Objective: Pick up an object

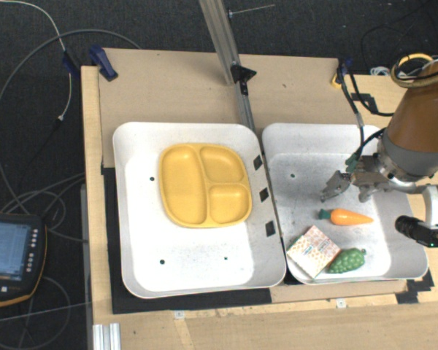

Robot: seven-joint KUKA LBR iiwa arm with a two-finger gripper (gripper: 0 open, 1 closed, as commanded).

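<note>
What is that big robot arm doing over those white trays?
The robot arm's gripper hangs over the right bin, just above a toy carrot. Its fingers are spread and it holds nothing. Nearer the front of that bin lie a small patterned box and a green bunch of toy grapes, touching each other. The left bin holds a yellow divided plate. It is meant to pick something up; nothing is lifted yet.
</note>
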